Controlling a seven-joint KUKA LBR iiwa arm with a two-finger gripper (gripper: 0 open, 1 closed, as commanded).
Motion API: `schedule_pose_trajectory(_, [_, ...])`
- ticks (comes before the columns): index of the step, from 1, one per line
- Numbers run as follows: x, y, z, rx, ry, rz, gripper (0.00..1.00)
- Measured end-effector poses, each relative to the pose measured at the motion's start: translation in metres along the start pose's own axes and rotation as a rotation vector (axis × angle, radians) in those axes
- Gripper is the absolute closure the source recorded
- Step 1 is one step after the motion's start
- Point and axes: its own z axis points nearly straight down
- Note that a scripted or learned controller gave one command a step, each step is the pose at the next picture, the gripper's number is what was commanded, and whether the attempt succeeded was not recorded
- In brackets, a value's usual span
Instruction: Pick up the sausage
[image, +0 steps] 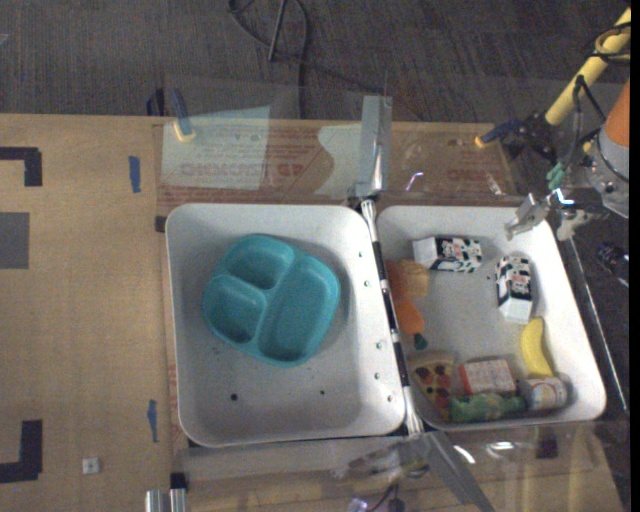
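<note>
The sausage (410, 310) looks like an elongated orange-brown piece lying along the left wall of the right bin (590, 345). A paler tan lump (408, 277) touches its far end. My gripper (545, 215) hovers over the bin's far right corner, well to the right of the sausage. It is open, and nothing sits between its fingers. The grey arm (612, 150) comes in from the right edge.
Two black-and-white cartons (450, 252) (516, 285), a banana (537, 347), a pizza slice (432, 378), a red box (488, 376), a green item (485, 406) and a can (546, 392) share the right bin. A teal divided plate (272, 297) lies in the left bin (190, 250).
</note>
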Motion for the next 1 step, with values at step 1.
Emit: schedule_pose_trajectory(1, [0.0851,-0.0289,-0.0372,0.002,0.001,0.181,0.00])
